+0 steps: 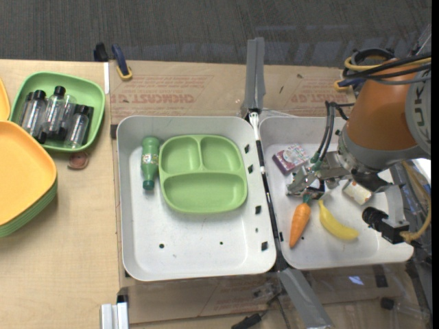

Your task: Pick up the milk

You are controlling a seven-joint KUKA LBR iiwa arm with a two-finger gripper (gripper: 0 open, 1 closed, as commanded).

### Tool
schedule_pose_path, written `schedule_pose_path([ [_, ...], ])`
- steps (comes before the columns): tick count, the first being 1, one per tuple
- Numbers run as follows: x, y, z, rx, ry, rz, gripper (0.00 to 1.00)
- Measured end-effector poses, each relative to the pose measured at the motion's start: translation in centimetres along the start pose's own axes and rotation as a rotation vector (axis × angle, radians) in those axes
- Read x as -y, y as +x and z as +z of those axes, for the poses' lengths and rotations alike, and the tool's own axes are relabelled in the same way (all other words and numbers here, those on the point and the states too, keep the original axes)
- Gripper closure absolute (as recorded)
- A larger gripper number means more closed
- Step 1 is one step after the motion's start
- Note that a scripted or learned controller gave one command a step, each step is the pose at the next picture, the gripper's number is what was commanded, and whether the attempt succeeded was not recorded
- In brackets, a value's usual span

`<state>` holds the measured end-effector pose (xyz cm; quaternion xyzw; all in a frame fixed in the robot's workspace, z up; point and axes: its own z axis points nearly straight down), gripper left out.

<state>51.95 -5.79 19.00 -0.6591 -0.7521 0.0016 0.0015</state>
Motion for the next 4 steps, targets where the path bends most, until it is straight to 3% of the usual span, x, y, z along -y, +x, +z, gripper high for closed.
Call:
schedule_pose_path([
  [1,-3.1,-4.8,7.5,0.006,-0.022,-0.073,0.0],
  [2,-2.9,-6.2,9.8,0.001,-0.004,-0.067,0.0],
  [3,-7.4,-7.1,9.8,0.001,-0.004,0.104,0.0],
  [4,-7.4,-7.2,8.9,0.002,-0.004,0.103,1.0],
])
